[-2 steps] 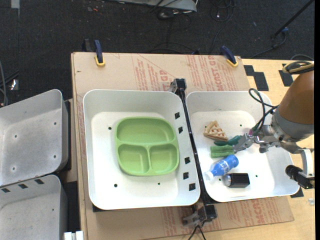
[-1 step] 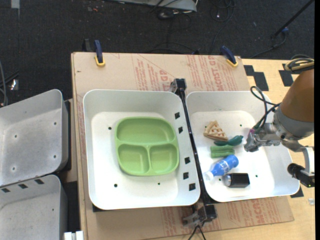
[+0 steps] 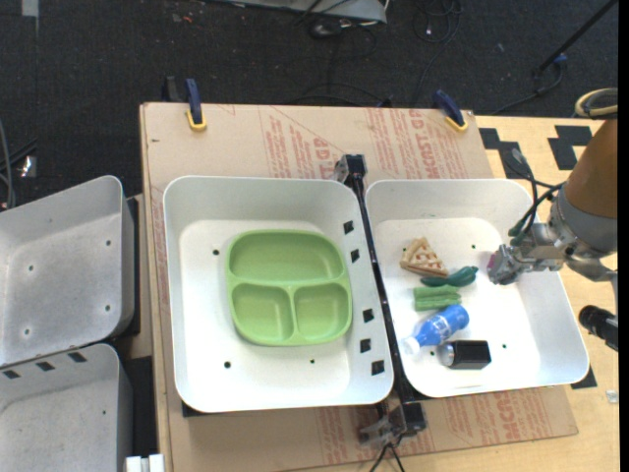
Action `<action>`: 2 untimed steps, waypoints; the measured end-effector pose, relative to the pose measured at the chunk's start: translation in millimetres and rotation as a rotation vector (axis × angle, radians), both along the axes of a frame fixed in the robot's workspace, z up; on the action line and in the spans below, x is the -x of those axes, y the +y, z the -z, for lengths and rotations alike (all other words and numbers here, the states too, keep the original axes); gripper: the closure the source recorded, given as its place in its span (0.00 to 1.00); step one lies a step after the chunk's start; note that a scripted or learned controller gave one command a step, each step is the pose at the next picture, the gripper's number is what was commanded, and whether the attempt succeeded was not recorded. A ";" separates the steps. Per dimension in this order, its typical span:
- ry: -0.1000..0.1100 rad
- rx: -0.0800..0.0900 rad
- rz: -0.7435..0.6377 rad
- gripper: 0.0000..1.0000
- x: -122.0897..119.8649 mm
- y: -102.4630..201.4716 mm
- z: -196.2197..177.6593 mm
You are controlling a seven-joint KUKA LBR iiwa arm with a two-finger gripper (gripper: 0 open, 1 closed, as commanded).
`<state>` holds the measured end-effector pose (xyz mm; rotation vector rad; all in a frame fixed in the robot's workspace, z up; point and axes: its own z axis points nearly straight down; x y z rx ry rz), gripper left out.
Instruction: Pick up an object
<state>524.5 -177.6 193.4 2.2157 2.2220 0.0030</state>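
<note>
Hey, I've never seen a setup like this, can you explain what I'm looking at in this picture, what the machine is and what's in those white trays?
This is one picture from a camera fixed above a workbench, looking down at a slant. The machine at the right edge is a grey robot arm with an orange band; its gripper hangs over the right tray and holds nothing.

Two shallow white bins sit side by side on a cardboard-covered bench. The left white bin holds a light green divided plastic plate. The right white bin holds small things: a tan lattice-patterned wedge, a dark green curved toy piece, a green flat block, a small blue plastic bottle and a black rectangular block.

The arm's job is to pick up one object.
</note>
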 end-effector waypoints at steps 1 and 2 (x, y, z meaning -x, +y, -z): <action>0.001 0.000 0.000 1.00 7.5 -0.1 -58.3; 0.000 0.001 0.000 1.00 6.4 -0.2 -87.9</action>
